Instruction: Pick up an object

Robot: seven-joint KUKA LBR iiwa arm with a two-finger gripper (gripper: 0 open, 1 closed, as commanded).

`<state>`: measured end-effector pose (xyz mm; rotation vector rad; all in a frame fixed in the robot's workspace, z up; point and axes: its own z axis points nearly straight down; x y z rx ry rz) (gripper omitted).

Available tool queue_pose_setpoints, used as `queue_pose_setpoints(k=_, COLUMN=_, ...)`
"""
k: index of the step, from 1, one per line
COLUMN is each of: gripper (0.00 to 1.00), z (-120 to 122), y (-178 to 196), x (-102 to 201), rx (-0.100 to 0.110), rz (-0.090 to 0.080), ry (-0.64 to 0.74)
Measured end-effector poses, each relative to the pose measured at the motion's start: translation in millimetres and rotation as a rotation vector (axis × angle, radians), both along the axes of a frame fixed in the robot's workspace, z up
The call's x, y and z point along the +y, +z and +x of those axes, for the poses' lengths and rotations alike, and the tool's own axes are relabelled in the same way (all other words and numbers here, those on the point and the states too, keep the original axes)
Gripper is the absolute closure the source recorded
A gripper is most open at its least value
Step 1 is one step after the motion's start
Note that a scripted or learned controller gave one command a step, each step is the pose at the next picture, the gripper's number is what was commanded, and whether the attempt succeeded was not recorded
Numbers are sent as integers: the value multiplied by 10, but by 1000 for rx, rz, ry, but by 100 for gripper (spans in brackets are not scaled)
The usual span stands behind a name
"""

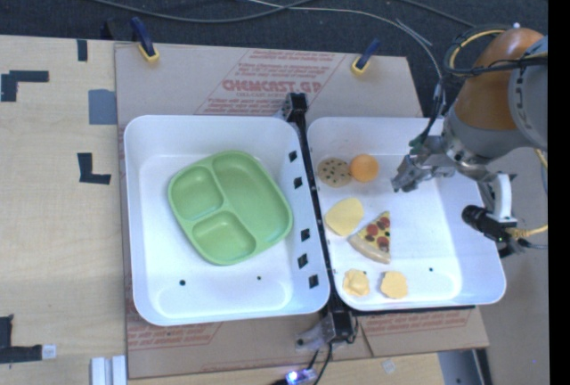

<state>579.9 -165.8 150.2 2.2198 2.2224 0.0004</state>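
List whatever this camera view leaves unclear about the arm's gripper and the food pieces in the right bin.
- Gripper, camera view: dark and small against the wrist, so whether it is open or shut cannot be told.
- Two small yellow pieces near the right white bin's front edge: too small to identify.
- Round brown speckled cookie and orange ball: whether they touch cannot be told.

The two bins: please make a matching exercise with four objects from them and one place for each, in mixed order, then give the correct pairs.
Objects:
1. green plate
2. cookie
3. orange ball
4. pizza slice

Places:
A. right bin, nearest the gripper
B. left bin
C. right bin, below the yellow piece
D. right bin, against the divider side, far end

Pairs: 1-B, 2-D, 3-A, 4-C
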Motion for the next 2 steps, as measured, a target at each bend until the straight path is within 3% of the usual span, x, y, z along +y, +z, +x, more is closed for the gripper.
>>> queue_pose_setpoints(k=2, gripper=100, z=64, y=1246, x=-35, rx=-4, rz=-2, ry=1)
